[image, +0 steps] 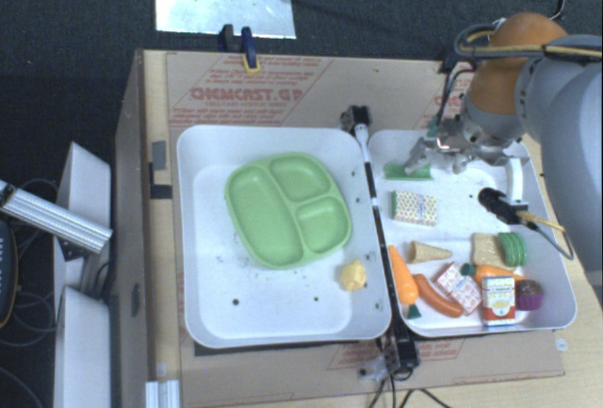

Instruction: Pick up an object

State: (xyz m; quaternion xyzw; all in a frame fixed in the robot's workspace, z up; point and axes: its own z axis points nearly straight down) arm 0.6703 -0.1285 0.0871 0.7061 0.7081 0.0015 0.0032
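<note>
Nearest the camera, along the front edge of the right bin, stood an orange juice carton with a purple piece touching its right side. Left of the carton lay a red-and-white packet, a red sausage and an orange carrot, the carrot hard against the wall between the bins. Across that wall, in the left bin, a small yellow lump sat just below a green divided plate.

Further back in the right bin were a tan cone and a bread slice with a ribbed green piece beside it, then a pale checked wafer.

Beyond the wafer a flat green piece lay at the bin's far left. The pincer hung just above and beside it; whether it was open or closed could not be told, nor whether it touched the piece. The grey arm reached in from the right.

Behind the bins, a cardboard sheet with red lettering covered the bench, a blue clamp at its far edge.
</note>
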